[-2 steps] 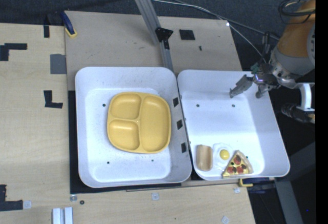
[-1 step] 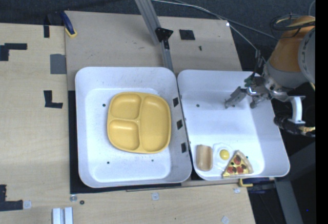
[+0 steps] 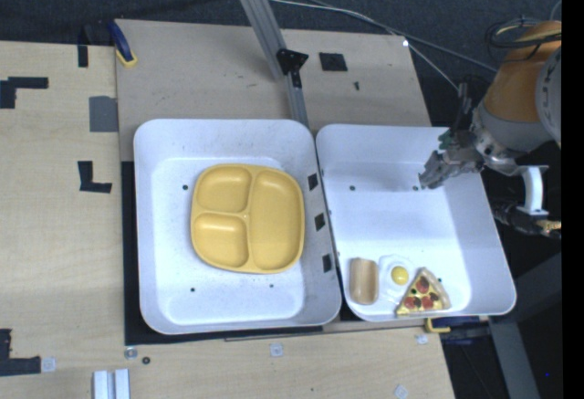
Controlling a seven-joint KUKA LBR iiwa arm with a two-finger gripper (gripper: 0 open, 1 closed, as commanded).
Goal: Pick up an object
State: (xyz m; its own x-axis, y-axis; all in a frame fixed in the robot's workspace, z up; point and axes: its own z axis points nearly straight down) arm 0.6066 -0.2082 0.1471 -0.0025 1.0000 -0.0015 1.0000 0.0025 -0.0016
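The bench [image 3: 228,68] lies under me, and my arm [image 3: 520,100] comes in from the right of the view; the left bin [image 3: 151,205] is well apart from my gripper, on the far side of the right bin [image 3: 474,233], over whose upper right part my gripper [image 3: 434,174] hangs; whether it is wide or narrow I cannot tell; nothing is seen in it. A yellow divided plate [image 3: 247,218] lies in the left bin, well away from my gripper; the brown cup [image 3: 363,280], the pizza slice [image 3: 423,293] and the fried egg [image 3: 398,276] lie together at the near edge of the right bin, below my gripper and apart from it.
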